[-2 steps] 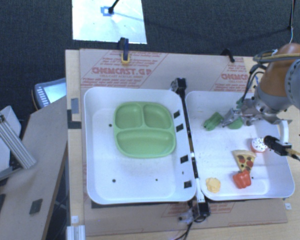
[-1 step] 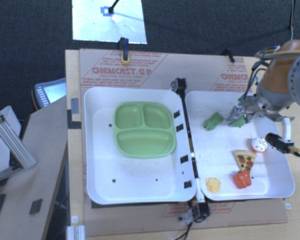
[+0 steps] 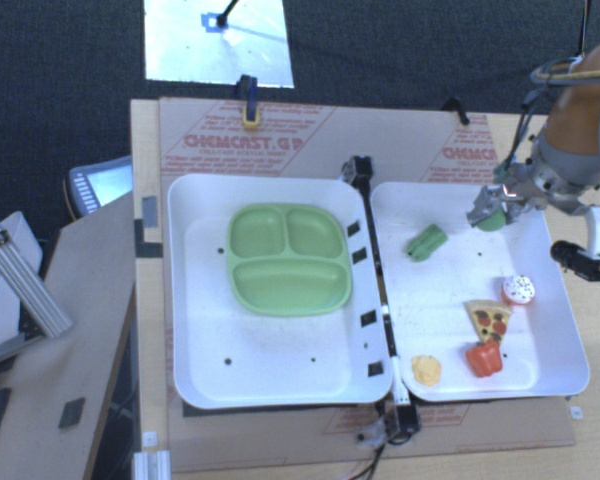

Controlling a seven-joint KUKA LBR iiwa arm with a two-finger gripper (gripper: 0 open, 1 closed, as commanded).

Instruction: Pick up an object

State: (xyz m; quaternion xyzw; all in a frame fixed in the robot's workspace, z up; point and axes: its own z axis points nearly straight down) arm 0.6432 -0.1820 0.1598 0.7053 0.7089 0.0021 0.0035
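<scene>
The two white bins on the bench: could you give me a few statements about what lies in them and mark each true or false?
1. The green divided plastic plate lies in the left white bin. True.
2. The toy pizza slice lies on the green plate. False: it lies in the right white bin, beside the red toy pepper.
3. The gripper is over the left bin. False: it is at the right bin's far edge.
4. The green toy pickle lies in the right bin. True.
5. The yellow toy lies near the right bin's near-left corner. True.
</scene>
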